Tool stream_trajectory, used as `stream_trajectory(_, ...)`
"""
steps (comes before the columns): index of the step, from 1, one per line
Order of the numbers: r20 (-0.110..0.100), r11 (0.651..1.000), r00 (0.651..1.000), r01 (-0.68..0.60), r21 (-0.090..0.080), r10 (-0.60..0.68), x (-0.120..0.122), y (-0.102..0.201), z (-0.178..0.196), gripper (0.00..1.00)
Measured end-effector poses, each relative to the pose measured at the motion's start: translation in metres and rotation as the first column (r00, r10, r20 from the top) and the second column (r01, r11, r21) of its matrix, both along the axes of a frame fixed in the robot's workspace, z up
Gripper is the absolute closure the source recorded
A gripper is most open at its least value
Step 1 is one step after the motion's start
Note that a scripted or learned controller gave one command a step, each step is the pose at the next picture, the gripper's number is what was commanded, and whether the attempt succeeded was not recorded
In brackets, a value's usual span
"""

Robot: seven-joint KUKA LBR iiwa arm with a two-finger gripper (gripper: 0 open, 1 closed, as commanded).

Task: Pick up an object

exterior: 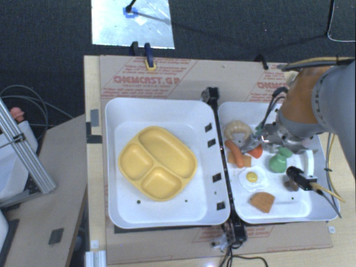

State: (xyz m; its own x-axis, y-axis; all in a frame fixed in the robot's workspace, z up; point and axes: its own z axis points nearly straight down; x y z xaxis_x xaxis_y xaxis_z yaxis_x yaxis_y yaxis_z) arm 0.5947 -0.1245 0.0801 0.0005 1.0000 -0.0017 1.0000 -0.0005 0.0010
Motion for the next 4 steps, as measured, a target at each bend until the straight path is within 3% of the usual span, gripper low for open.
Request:
stream_trajectory(1,0.004,1.000,1.000,-0.002,0.000,0.002,0.001,0.002,0.015,1.00)
stream_trajectory(2,0.004,1.000,1.000,-0.002,0.000,0.002,0.001,0.002,0.015,0.00)
stream_trajectory(3,-0.037,1.000,0.999,-0.014,-0.001,0.014,0.071,0.007,0.006,0.00)
stream_trajectory(4,-0.009,1.000,1.000,-0.008,0.001,0.008,0.073,0.010,0.014,1.00)
